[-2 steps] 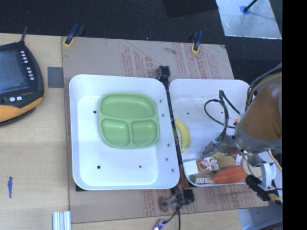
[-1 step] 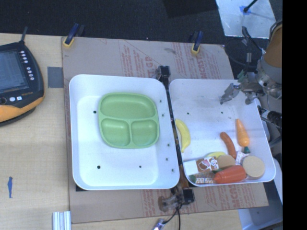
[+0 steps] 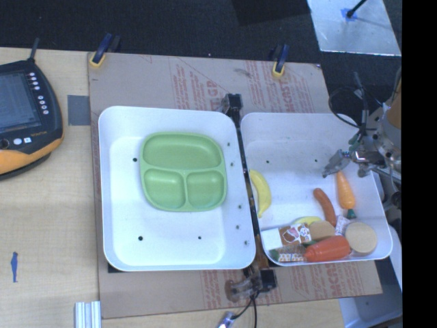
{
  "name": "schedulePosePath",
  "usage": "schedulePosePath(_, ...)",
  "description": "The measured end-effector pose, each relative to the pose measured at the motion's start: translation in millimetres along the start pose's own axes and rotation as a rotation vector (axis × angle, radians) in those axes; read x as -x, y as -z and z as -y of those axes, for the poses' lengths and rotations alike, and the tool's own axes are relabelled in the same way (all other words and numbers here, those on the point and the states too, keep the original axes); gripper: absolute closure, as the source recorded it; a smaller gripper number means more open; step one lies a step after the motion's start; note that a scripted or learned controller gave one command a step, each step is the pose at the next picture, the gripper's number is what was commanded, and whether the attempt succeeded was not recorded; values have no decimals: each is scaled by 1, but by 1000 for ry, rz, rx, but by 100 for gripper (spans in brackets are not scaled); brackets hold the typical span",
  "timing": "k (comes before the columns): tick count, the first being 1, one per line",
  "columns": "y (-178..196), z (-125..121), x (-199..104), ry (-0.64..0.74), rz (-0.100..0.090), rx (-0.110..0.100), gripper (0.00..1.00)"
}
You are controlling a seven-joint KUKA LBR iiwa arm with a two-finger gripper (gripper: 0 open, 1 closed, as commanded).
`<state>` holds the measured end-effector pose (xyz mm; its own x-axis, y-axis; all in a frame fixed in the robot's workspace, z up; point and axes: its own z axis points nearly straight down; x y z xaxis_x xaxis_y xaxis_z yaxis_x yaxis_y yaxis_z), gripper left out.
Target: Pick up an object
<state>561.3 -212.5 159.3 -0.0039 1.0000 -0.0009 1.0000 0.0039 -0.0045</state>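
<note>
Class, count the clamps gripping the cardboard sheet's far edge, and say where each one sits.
2. One clamp at the sheet's far left corner, the other clamp towards its far right. None seems hidden.

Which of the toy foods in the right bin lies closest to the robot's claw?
The small orange carrot, lying just below the gripper near the bin's right wall. The sausage, banana and the pile at the bottom edge lie farther off.

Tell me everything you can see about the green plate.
The green plate is a pale green, plastic-looking divided tray with rounded corners: one wide compartment along the far side and two smaller ones along the near side. It lies flat, right side up, in the left bin, toward the bin's far half, resting on its floor. Nothing sits in it or touches it.
</note>
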Motion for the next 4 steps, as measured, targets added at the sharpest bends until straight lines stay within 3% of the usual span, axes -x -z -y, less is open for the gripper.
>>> schedulePosePath(1,-61,20,0,3,7,20,0)
schedulePosePath(2,-49,19,3,5,12,23,100)
schedulePosePath(3,-50,19,2,6,10,21,0)
schedulePosePath(4,-39,19,3,8,11,20,100)
